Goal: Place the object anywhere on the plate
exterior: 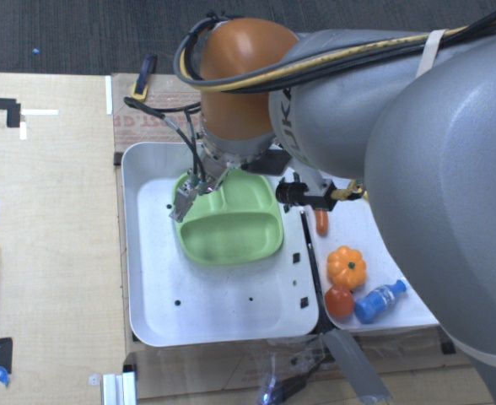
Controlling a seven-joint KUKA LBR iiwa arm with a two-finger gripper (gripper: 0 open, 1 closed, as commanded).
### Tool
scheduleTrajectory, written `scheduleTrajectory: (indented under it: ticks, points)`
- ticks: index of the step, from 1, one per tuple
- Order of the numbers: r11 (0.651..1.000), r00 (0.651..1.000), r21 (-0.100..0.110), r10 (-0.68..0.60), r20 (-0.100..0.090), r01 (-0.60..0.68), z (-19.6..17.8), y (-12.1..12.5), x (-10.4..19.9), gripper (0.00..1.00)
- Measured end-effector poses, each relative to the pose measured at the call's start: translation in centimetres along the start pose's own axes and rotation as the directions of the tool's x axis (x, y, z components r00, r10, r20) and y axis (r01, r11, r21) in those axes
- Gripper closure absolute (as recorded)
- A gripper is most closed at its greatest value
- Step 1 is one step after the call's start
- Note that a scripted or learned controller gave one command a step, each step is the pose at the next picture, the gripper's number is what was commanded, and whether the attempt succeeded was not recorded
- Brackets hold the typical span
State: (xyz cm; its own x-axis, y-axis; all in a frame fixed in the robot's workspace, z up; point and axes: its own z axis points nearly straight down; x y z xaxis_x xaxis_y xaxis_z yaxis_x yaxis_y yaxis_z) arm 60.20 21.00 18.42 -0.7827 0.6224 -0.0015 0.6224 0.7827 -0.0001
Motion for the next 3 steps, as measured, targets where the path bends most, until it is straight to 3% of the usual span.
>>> scheduleTrajectory:
  ticks: [1,2,3]
  points:
    - [1.000,1.000,-0.001,0.005,0.001,-0.005,-0.9,-0.1,-0.2,1.00]
    - [0.967,0.967,0.000,-0.257,0.001,0.257,-7.2,-4.8,-0.5,1.00]
    - [0.942,0.942,0.000,-0.337,0.000,0.337,-12.7,-21.1,-4.3,1.00]
